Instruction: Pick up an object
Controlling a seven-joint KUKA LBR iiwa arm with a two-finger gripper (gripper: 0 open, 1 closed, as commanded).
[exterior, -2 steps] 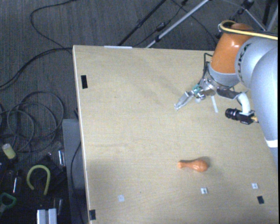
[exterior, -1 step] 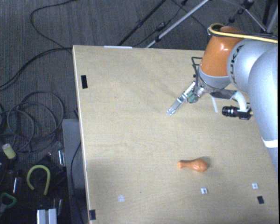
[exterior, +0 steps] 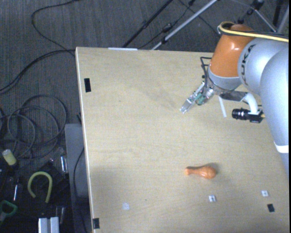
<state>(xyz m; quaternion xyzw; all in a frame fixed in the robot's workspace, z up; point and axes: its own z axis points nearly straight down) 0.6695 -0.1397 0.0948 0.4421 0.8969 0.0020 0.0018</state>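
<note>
A small orange object (exterior: 202, 172), shaped like a gourd with a narrow neck pointing left, lies on the tan bench top (exterior: 136, 130) toward the lower right. My gripper (exterior: 185, 107) hangs at the end of the grey arm with its orange band (exterior: 229, 55), which comes in from the upper right. The gripper points down and to the left over bare board. It is well above the orange object in the view and apart from it, with nothing seen in its grasp.
Small black and white markers (exterior: 212, 198) dot the bench near its lower right corner, and a black tab (exterior: 88, 85) sits by the left edge. Cables, a yellow-green hook (exterior: 40, 183) and tripod legs lie on the dark floor to the left and behind.
</note>
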